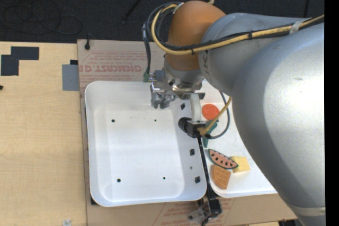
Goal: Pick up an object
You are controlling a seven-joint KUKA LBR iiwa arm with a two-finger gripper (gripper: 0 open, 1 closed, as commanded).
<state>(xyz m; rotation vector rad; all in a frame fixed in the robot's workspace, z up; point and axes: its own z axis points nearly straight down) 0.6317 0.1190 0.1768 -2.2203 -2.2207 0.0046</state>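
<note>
You see the jaws (pixel 160 99) low over the left bin's (pixel 100 114) far edge, their opening impossible to tell, while the watermelon slice (pixel 222 159) lies in the right bin (pixel 254 180).

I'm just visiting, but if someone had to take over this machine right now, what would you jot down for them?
Gripper: over the far edge of the left bin; nothing seen between its fingers, and whether they are open or shut is unclear.
Things: all in the right bin, partly hidden by the arm: an orange round piece, a watermelon slice, a yellow block and a waffle-patterned piece.
Done: nothing picked up yet.
Left: move to the right bin, grasp one object and lift it.
</note>
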